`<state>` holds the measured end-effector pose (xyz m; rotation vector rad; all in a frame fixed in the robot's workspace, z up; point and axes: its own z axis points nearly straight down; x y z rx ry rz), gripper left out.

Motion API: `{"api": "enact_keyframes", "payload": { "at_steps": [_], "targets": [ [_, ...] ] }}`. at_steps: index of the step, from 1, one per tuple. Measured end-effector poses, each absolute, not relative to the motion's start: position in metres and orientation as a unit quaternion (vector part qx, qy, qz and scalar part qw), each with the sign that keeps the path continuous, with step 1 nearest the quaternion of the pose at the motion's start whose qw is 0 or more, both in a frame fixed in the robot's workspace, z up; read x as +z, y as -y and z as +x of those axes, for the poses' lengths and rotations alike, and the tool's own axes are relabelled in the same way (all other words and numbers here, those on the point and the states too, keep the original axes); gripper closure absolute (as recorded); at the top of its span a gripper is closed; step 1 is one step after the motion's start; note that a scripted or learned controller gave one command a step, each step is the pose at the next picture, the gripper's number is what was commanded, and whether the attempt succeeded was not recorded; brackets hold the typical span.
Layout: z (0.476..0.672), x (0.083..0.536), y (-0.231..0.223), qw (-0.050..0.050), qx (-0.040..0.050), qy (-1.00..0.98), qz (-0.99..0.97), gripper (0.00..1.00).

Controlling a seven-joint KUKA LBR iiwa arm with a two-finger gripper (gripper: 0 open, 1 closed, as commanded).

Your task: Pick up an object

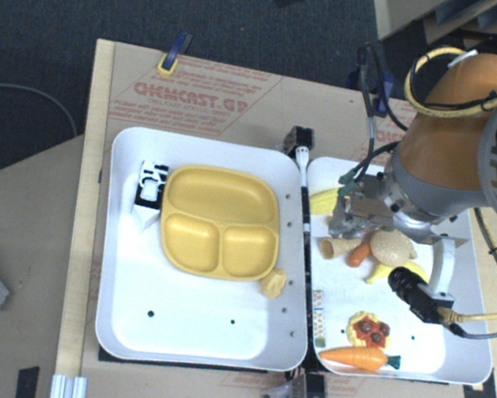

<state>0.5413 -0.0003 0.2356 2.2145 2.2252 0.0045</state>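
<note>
Toy food lay scattered in the right bin (461,369): a carrot (356,357) near its front rim, a small pizza piece (369,330) just behind the carrot. My gripper (351,223) hung low over the bin's back left part; whether it was clenched I could not tell. I judged this the reach-down step; next came closing and lifting. Beside it, the left bin (197,327) held a yellow divided tray (221,222), both on the tabletop (210,91).

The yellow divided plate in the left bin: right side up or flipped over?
Right side up. The yellow plate lies flat in the left bin, its three hollow compartments facing the camera, with nothing visible in them.
</note>
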Motion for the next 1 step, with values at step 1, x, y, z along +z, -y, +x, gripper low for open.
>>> {"api": "enact_keyframes", "payload": {
  "at_steps": [1],
  "targets": [
    [0.5434, 0.2340, 0.0049, 0.001, 0.0004, -0.707, 0.707, 1.00]
  ]
}}
